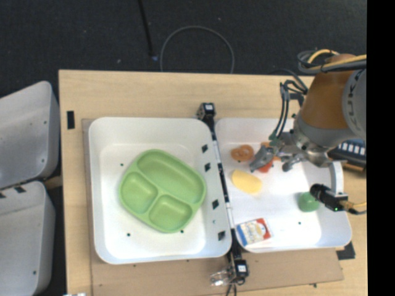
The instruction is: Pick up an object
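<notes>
My gripper (273,163) hangs low over the right bin (327,233), near its back middle, with its fingers spread open. A small red object (266,167) lies just beside the left finger, not gripped. An orange-brown lump (242,152) sits to the left of the gripper. A yellow rounded object (247,182) lies in front of it. A green object (307,201) rests toward the bin's right side. A white packet with red and blue print (253,230) lies at the front left corner.
The left bin (105,227) holds a green divided plate (162,190). A ridge with black clips (217,177) separates the two bins. Bare white floor shows in the right bin's front middle.
</notes>
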